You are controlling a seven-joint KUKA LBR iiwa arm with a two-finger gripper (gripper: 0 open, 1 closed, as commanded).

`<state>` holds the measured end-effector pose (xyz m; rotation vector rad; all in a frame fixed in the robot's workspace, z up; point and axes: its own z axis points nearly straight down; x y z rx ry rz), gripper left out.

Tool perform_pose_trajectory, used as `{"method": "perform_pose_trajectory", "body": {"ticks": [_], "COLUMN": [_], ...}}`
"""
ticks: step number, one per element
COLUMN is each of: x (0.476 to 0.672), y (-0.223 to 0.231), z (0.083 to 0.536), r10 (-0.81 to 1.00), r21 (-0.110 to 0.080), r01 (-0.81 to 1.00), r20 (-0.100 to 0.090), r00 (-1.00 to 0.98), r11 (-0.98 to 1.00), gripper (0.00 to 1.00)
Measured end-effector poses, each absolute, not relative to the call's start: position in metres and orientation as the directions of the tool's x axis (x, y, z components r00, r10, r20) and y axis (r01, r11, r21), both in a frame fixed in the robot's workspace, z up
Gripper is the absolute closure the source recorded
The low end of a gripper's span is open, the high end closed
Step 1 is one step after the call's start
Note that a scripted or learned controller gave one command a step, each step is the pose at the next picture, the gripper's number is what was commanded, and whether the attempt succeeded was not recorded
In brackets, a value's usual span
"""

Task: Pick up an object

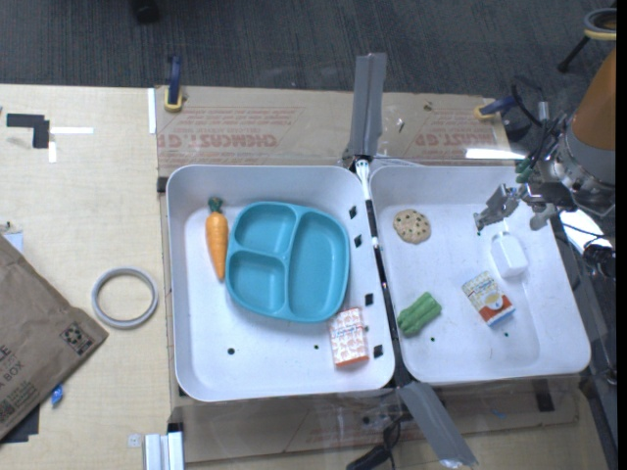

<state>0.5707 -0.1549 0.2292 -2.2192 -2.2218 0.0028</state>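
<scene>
My gripper (511, 213) hangs over the right bin (446, 365) near its far right side, with its fingers spread open. A small white rounded object (508, 254) lies on the bin floor just in front of the fingertips and is not held between them. A small orange and white carton (488, 298) lies nearer the front. A green pickle-like toy (419, 313) and a chocolate-chip cookie (412, 226) lie on the bin's left side.
The left bin (196, 360) holds a blue divided plate (289, 260), a toy carrot (217, 240) to the plate's left and a small snack box (349, 338) at the front right. A tape ring (124, 296) and a cardboard box (34, 341) lie on the bench to the left.
</scene>
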Motion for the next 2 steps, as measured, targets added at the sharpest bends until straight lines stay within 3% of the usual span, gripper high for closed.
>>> {"method": "perform_pose_trajectory", "body": {"ticks": [1, 2], "x": [0.534, 0.498], "y": [-0.186, -0.176], "z": [0.091, 0.091], "r10": [0.965, 0.985], "r21": [-0.002, -0.002], "r01": [0.965, 0.985], "r20": [0.0, 0.0], "r00": [0.261, 0.171], "r11": [-0.261, -0.171], "gripper": [0.0, 0.0]}}
